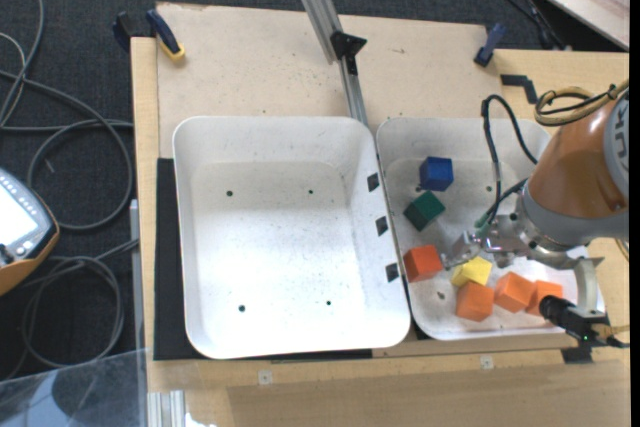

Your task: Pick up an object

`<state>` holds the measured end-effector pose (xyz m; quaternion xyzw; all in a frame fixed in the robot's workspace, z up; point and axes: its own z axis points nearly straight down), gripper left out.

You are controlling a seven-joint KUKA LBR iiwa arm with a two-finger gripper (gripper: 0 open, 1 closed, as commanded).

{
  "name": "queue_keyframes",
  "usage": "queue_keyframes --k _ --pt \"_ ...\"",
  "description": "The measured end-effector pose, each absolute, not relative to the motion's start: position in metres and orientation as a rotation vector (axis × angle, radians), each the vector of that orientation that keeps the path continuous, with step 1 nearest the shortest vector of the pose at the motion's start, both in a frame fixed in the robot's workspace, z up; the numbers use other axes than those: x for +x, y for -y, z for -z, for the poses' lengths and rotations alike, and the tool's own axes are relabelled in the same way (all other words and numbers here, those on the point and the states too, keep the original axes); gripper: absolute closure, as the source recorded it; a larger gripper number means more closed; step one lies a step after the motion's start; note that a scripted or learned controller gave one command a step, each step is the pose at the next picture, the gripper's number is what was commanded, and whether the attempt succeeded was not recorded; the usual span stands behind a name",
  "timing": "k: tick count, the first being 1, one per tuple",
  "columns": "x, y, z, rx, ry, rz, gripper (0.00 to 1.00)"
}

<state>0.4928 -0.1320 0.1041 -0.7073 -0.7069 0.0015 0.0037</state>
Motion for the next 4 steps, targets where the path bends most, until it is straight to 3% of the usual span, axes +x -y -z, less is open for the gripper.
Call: queue_keyframes --k 1,3,4 --pt "0.495 0.132 -0.118 -2.221 2.222 0.003 1.00" --pt "0.500 0.129 -0.236 -2.224 2.229 0.007 1.00" --pt "0.500 0.129 -0.226 -2.220 2.221 -0.001 1.00"
